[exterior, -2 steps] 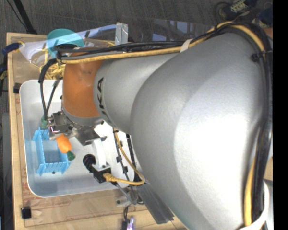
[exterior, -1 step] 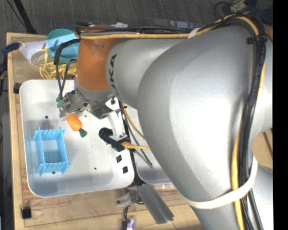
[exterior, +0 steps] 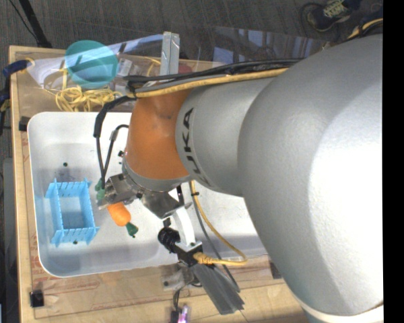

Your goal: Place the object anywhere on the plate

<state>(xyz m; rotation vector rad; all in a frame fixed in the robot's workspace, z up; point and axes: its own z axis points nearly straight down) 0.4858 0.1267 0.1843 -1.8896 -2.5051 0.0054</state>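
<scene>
One small orange carrot-like object [exterior: 120, 215] lies in the white bin [exterior: 47, 147], just beside my gripper [exterior: 109, 195], whose opening I cannot tell. I judge the step is grasping it: I should come down squarely over its body. Close on its left stands a blue basket [exterior: 70, 212], which could crowd my approach.
</scene>
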